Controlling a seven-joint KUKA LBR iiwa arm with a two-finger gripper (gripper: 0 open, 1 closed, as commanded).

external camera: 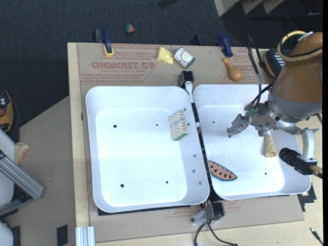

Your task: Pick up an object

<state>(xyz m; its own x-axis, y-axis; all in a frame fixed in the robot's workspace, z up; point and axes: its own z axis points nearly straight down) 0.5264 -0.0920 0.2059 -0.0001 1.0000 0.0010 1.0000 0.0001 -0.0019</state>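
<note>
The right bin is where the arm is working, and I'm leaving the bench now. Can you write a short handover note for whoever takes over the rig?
Hand: low over the right bin, near its middle; nothing visible between its fingers, and I cannot tell if they are open or shut.
Right bin: a watermelon slice lies near the front left corner; a tan cork-like piece lies just right of the hand.
Left bin: a patterned packet sits near its right wall.
Done: no pick yet, as far as the view shows.
Left: grasp and lift one object.
</note>
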